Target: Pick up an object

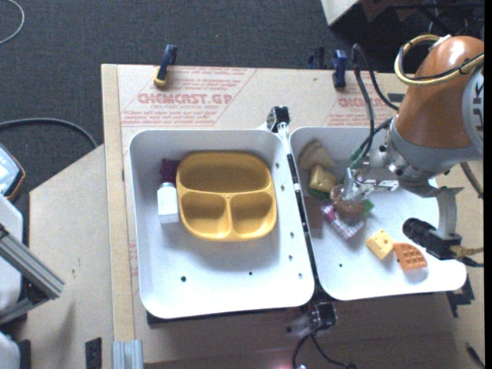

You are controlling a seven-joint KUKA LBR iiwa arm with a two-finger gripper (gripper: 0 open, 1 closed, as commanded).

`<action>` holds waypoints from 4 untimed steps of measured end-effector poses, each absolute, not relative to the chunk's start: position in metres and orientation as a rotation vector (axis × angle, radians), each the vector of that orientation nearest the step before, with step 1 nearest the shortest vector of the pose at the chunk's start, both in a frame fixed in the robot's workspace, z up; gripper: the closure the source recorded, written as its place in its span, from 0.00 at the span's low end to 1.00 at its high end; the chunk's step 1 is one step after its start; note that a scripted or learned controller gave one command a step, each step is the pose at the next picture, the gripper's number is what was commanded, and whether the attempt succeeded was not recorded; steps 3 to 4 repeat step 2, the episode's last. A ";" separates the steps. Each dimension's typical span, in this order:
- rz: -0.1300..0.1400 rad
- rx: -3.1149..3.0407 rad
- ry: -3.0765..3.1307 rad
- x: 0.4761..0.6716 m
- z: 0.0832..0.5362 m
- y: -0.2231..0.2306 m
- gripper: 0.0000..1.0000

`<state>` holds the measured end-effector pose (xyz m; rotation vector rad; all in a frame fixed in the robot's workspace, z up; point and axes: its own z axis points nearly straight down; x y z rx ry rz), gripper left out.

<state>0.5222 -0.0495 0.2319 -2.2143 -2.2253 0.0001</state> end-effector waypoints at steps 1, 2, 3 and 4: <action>0.001 -2.217 -2.222 0.515 0.233 -0.041 1.00; 0.001 -2.222 -2.220 0.516 0.233 -0.047 1.00; 0.001 -2.222 -2.220 0.516 0.233 -0.047 1.00; 0.001 -2.222 -2.220 0.516 0.233 -0.047 1.00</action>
